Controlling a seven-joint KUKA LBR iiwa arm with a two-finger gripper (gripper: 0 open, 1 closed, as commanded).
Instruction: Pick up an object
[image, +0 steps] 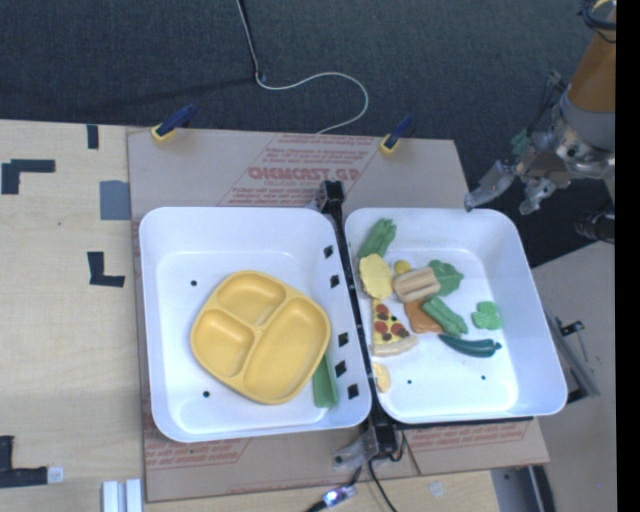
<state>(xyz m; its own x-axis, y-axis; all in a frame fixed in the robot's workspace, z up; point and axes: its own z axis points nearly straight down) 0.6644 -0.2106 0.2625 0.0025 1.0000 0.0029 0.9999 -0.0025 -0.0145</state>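
The right bin (520, 385) holds a cluster of toy food: a tan hot-dog bun (416, 284), a pizza slice (390, 331), a yellow chip (374, 275), leafy greens (446, 272), a dark green pepper (470, 346) and a small green piece (487, 316). A long green vegetable (378, 238) lies by the divider. My gripper (507, 193) hangs above the bin's far right corner, just outside the rim. It is open, and nothing sits between its fingers.
The left bin (165, 250) carries a yellow divided plate (262, 335) with a green stick (323, 381) at its right side. A white cable (330, 80) loops across the dark mat behind the bins. Cardboard lies under both bins.
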